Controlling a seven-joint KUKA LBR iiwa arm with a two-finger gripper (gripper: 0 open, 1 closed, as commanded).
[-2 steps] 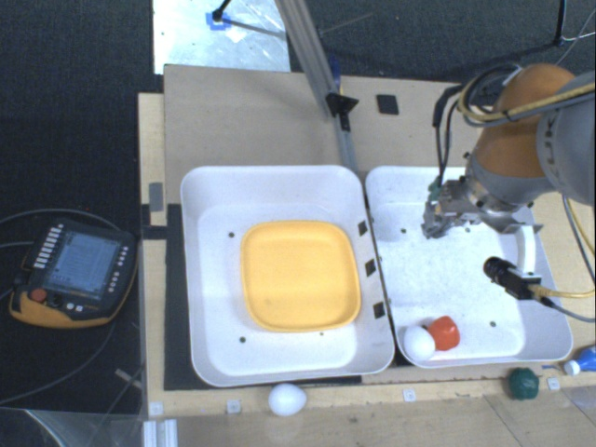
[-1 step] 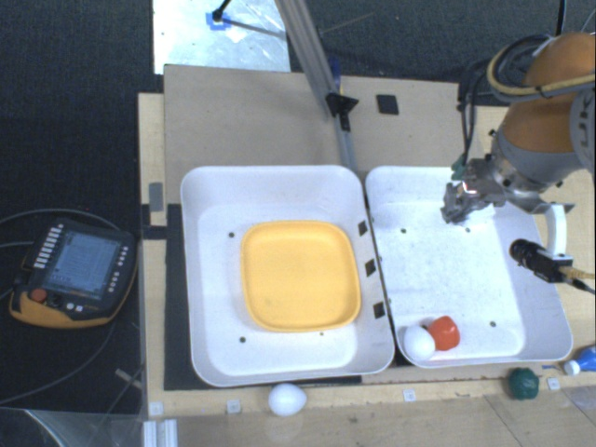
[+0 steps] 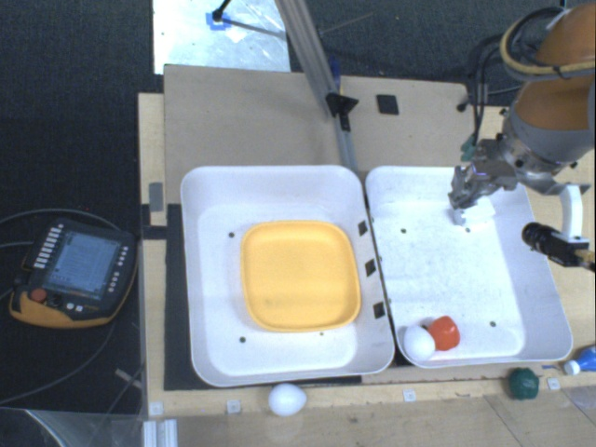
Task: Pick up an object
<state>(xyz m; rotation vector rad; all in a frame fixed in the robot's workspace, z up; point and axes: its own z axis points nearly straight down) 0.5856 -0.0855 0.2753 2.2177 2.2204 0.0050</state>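
My gripper [image 3: 463, 203] hangs over the far right part of the right bin [image 3: 521, 277], pointing down, with nothing visible between its fingers. An orange object [image 3: 445, 332] and a white ball [image 3: 419, 343] lie together in the near left corner of that bin, well away from the gripper. A yellow square plate [image 3: 301, 275] lies in the middle of the left bin [image 3: 209, 250].
A white egg-shaped object [image 3: 287, 399] lies on the bench in front of the left bin. A dark green object [image 3: 522, 383] sits at the bench's near right. A teach pendant [image 3: 73, 272] rests on the floor to the left. A metal pole [image 3: 312, 45] slants over the back.
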